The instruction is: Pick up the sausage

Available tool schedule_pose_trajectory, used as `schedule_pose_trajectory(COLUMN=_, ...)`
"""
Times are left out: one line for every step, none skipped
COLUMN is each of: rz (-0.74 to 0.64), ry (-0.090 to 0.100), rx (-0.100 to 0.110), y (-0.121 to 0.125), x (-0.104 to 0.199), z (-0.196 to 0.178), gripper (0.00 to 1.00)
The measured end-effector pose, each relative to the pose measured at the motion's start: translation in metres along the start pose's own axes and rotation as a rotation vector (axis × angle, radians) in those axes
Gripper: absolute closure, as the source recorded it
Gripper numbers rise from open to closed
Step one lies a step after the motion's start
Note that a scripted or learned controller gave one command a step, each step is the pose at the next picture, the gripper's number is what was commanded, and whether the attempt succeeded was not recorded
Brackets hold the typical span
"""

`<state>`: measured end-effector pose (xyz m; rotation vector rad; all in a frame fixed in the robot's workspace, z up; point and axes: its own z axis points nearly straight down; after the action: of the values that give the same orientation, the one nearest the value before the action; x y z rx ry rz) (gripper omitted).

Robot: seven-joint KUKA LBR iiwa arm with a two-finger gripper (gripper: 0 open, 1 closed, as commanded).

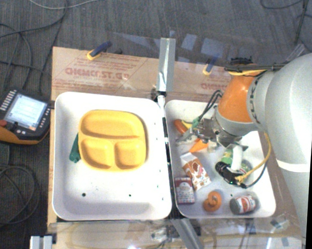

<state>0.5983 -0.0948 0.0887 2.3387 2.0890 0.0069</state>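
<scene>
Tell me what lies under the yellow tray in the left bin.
A green item pokes out from beneath the yellow tray at its left edge, resting on the left bin floor. Most of it is covered, so it cannot be identified.

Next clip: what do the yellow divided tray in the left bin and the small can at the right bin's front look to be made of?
The yellow divided tray looks like moulded plastic: uniform colour, rounded compartment edges, a soft satin sheen. The small grey can with a red label, lying on its side, looks like metal by its dull grey end, though it could be a plastic toy; the view is too coarse to settle it.
</scene>
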Motion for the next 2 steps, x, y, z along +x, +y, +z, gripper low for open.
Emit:
schedule_pose_trajectory(rz=-0.27, ry=0.006, rx=0.054, y=0.062, x=-0.008, z=0.003, gripper=0.0)
schedule_pose_trajectory(rz=-0.333, ry=-0.007, rx=0.002, y=0.042, x=-0.005, z=0.001, gripper=0.0)
